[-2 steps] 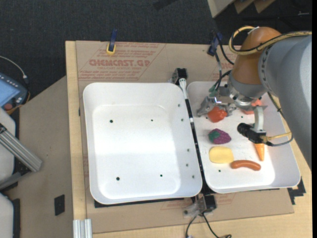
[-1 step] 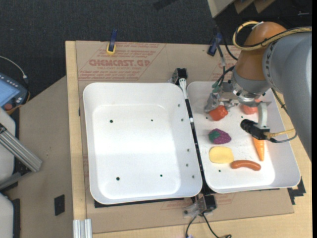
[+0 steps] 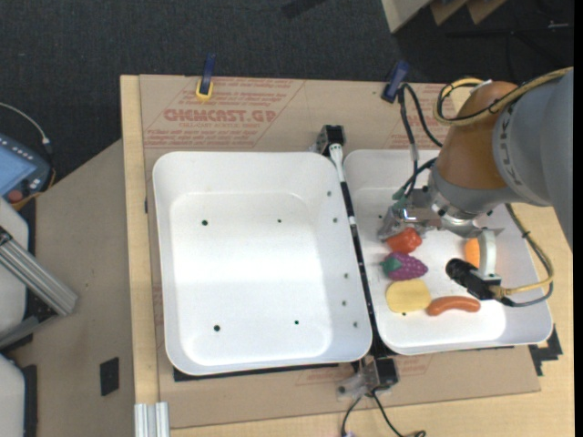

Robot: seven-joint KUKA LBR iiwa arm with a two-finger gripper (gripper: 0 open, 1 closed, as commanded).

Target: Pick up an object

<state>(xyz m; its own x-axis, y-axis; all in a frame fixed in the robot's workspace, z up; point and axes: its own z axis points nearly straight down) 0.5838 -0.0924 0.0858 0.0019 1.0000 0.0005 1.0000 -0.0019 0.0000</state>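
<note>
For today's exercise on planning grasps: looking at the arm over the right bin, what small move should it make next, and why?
Probably a short, straight descent. The gripper sits just above the small red-orange toy in the right-hand shallow white bin, with a purple grape-like toy and a yellow block close below it in the view, so drifting sideways risks bumping them.

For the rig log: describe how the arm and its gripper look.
The arm is a thick, rounded grey tube with an orange band above the wrist. Below sits a silvery metal gripper, partly hidden. Thin black cables loop beside the wrist, and a yellowish one curls near the orange band.
</note>
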